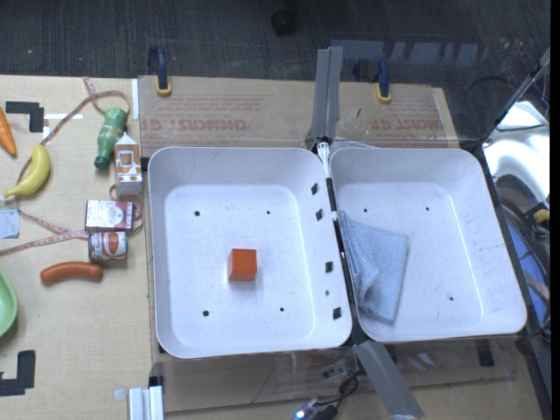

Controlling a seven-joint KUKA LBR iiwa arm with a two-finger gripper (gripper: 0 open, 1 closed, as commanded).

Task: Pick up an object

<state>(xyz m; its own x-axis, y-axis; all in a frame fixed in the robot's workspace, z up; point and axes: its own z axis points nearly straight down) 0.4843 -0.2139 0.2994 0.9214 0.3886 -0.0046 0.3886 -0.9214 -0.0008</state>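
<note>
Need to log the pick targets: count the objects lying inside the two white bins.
2. An orange block sits near the middle of the left bin; a crumpled grey cloth lies against the right bin's left wall. Something could be under the cloth.

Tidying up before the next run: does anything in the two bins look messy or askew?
Only one thing: the grey cloth in the right white bin lies crumpled and folded over itself against that bin's left wall, not spread flat. The small orange block sits squarely on the floor of the left white bin.
</note>
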